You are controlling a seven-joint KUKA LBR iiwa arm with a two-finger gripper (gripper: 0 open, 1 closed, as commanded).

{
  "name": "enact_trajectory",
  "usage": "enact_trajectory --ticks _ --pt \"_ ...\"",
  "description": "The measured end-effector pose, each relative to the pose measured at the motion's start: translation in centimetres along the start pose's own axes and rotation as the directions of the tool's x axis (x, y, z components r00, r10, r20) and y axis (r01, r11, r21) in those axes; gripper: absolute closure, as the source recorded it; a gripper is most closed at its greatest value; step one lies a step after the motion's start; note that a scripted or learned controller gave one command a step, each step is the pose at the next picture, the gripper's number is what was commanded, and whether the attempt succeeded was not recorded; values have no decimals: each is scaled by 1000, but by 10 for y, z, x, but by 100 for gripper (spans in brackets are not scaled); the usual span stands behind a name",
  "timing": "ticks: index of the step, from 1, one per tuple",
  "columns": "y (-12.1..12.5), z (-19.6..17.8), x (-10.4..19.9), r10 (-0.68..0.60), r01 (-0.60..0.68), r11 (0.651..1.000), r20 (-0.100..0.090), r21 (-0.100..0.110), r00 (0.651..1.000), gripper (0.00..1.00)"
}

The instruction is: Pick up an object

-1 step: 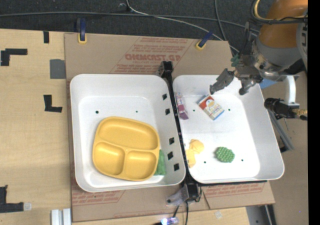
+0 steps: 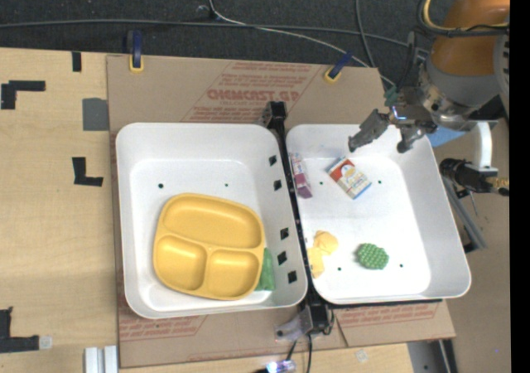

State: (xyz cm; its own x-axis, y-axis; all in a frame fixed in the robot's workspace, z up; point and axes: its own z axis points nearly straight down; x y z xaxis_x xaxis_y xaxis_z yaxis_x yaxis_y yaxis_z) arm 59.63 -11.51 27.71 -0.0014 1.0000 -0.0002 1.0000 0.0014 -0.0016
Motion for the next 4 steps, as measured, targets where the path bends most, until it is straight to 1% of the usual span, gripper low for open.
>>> enact_trajectory --ticks 2,3,4 --pt "14 101 -10 1 -1 1000 1 5 1000 0" --pt "2 155 -7 0 0 1000 0 6 1000 0" --pt "4 142 -6 -2 2 1000 0 1 1000 100"
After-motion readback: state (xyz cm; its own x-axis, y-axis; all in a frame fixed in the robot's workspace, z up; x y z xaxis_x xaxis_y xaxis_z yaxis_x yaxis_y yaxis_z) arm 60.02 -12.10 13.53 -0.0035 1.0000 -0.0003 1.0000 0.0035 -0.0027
